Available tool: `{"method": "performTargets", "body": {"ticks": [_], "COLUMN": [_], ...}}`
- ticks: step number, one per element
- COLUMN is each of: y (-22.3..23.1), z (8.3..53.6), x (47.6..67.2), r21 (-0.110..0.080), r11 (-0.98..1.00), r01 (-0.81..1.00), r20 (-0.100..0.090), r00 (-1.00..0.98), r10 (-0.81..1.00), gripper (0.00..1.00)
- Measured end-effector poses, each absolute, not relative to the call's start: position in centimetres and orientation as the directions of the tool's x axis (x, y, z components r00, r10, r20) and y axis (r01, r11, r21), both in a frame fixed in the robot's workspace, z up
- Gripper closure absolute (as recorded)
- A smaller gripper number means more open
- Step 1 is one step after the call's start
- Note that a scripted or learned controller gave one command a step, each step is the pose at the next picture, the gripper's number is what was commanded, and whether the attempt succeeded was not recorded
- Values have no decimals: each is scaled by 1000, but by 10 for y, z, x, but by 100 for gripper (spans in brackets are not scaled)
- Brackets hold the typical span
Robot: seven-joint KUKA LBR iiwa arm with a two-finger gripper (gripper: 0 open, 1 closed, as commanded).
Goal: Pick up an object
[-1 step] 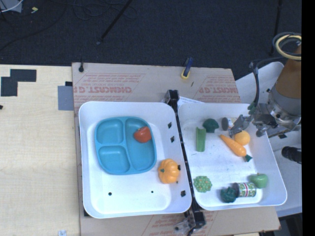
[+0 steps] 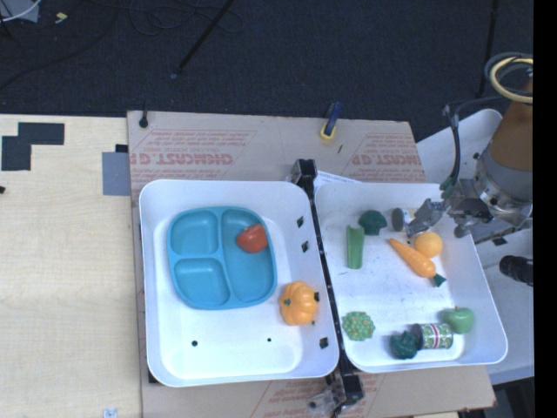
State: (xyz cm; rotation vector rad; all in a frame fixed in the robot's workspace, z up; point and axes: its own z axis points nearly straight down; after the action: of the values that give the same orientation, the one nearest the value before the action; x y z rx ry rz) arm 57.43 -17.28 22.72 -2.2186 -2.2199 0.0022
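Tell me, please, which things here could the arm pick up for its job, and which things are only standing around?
Could be picked up:
red tomato
yellow pepper
carrot
orange ball
green stick
dark broccoli
small bottle

Only standing around:
blue tray
left bin
right bin
yellow clamp

The gripper hovers near the orange ball.

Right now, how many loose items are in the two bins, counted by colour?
Red: 1, the tomato
Orange: 3, pumpkin, carrot, orange ball
Green: 5, stick, two broccoli, round piece, apple
Bottle: 1
Total: 10
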Motion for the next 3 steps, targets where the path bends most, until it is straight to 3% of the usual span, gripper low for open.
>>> {"method": "performTargets", "body": {"ticks": [1,3], "y": [-172,-163], "z": [163,87], "x": [573,573], "r21": [-8,-3], "r11": [1,0], "r01": [1000,1000], "r20": [2,1], "r00": [-1,0], "r10": [1000,1000], "gripper": [0,0]}}
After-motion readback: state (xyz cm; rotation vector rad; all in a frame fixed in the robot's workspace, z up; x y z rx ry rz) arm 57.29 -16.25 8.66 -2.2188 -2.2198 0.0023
